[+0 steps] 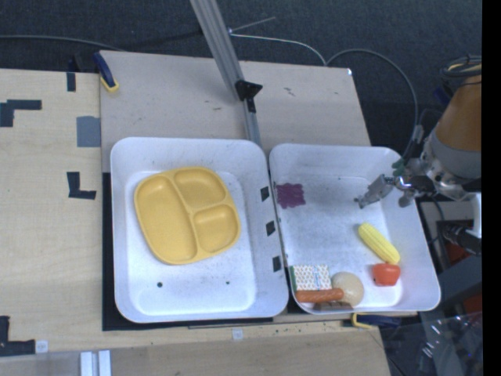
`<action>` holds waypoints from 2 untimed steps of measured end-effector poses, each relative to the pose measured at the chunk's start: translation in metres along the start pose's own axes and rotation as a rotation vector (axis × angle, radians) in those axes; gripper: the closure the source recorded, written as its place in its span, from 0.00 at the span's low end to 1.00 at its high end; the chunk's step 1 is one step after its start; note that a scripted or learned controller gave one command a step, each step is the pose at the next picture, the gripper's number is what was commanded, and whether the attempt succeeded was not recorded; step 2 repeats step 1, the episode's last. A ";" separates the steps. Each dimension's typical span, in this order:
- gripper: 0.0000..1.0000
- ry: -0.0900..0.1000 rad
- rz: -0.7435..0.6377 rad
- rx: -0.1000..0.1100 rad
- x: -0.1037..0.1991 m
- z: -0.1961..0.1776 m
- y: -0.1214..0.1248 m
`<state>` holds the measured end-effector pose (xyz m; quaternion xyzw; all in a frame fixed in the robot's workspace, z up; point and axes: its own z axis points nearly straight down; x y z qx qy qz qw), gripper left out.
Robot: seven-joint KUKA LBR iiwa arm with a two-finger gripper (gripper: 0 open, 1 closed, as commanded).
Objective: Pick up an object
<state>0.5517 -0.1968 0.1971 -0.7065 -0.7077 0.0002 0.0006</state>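
- Gripper (374, 193) sits over the right bin (329, 167) toward its 2 o'clock corner, arm coming in from 3 o'clock. Wrist and orange band are cut off at the frame edge.
- Fingers: too small and blurred to resolve; cannot tell if apart or together. Nothing visibly between them.
- Candidate objects, all in the right bin:
  - Yellow corn cob (379, 243) at about 4 o'clock, lying diagonal, well apart from the gripper.
  - Red tomato-like piece (385, 273) just beside the cob's lower end; touching or not, unclear.
  - Pale round item (348, 287) at 6 o'clock against the bin's near wall.
  - Orange carrot-like stick (319, 295) just at 9 o'clock of the round item, partly tucked under the rim line.
  - Patterned small packet (311, 276) above the stick; print unreadable.
  - Purple patch (290, 195) at 10 o'clock, flat, shape hard to make out.
- Left bin (133, 288) holds a yellow divided tray (186, 214), three compartments.
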 end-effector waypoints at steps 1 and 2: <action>0.00 -0.004 -0.002 -0.011 0.008 -0.197 0.101; 0.00 -0.004 -0.002 -0.011 0.008 -0.197 0.101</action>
